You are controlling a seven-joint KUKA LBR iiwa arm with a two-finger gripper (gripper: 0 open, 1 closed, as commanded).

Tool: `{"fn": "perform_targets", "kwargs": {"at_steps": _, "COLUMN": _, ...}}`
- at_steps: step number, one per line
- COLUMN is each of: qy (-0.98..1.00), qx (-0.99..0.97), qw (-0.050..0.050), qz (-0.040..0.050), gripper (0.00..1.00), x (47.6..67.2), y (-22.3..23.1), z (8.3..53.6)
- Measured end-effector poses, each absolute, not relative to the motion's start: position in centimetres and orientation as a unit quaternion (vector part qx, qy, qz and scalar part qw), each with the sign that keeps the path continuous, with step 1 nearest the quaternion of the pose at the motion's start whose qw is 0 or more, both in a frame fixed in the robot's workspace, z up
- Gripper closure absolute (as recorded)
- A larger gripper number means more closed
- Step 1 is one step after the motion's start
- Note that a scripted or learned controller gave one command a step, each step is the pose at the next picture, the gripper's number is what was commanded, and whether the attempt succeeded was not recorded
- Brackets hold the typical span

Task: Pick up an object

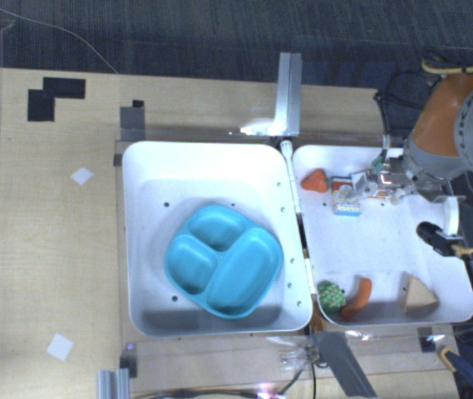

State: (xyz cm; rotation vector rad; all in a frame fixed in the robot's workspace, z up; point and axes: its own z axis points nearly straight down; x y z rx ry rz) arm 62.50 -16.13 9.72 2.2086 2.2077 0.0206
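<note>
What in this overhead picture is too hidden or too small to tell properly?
- Gripper: too small and cluttered to tell whether it holds anything.
- Arm: cut off by the right edge.
- Green item and orange-red item: too small to identify, tucked against the right bin front wall.
- Tan wedge: material unclear.

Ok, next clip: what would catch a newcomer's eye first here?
The bright blue divided plate lying in the left bin stands out most. Next comes the grey arm with its orange band reaching in from the right, its gripper low over the top of the right bin beside a small red item. Along that bin's near edge lie a green item, an orange-red piece and a tan wedge.
</note>
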Motion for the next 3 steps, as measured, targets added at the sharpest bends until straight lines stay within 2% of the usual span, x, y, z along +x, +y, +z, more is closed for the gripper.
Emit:
{"fn": "perform_targets", "kwargs": {"at_steps": 1, "qy": 0.711, "qx": 0.703, "qw": 0.012, "qz": 0.0097, "gripper": 1.00, "x": 62.9, "y": -15.8, "z": 11.1}}
{"fn": "perform_targets", "kwargs": {"at_steps": 2, "qy": 0.713, "qx": 0.701, "qw": 0.005, "qz": 0.0106, "gripper": 0.00, "x": 62.8, "y": -15.1, "z": 10.9}}
{"fn": "perform_targets", "kwargs": {"at_steps": 3, "qy": 0.728, "qx": 0.685, "qw": 0.002, "qz": -0.0011, "gripper": 0.00, "x": 63.6, "y": -13.5, "z": 9.6}}
